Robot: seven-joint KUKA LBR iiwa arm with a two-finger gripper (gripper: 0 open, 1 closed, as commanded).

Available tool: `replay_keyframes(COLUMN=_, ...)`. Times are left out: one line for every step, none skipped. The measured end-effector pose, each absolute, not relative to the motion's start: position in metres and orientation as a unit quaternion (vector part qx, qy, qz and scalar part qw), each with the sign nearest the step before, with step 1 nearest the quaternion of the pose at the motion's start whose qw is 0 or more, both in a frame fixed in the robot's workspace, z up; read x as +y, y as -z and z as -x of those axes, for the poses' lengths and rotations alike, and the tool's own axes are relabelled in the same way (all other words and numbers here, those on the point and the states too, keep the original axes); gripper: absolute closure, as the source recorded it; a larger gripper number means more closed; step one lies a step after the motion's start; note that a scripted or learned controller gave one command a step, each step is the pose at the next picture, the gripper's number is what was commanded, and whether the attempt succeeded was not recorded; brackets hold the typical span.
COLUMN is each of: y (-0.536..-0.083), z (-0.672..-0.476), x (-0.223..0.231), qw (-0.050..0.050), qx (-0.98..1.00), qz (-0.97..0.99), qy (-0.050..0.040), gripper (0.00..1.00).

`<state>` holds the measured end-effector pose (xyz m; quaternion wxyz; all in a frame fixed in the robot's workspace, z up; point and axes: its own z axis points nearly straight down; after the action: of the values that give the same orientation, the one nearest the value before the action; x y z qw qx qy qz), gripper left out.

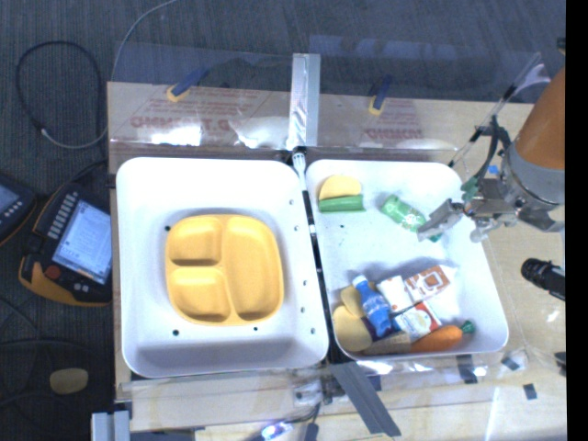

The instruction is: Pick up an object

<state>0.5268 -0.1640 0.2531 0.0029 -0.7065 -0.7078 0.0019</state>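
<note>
You saw the pincer [457,220] spread open, gripping nothing; the small green crinkled packet [402,211] just left of it could slide away.

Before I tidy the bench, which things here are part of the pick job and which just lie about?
Job:
tool
green packet
yellow-and-green toy
blue bottle
carrot
right bin

Lying about:
yellow divided tray
left bin
handheld pendant
</note>
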Motion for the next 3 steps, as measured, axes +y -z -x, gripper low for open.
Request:
replay_keyframes(y=-0.103, z=-0.643, x=-0.173, qw=0.002, qx=-0.711, qz=0.703, qy=-0.0031, gripper=0.00)
replay_keyframes(y=-0.089, z=-0.626, x=-0.168, qw=-0.006, qx=-0.702, qz=0.712, qy=0.0013, gripper=0.00)
replay_keyframes(y=-0.096, z=-0.626, x=-0.169, qw=-0.004, qx=-0.702, qz=0.712, qy=0.0009, gripper=1.00)
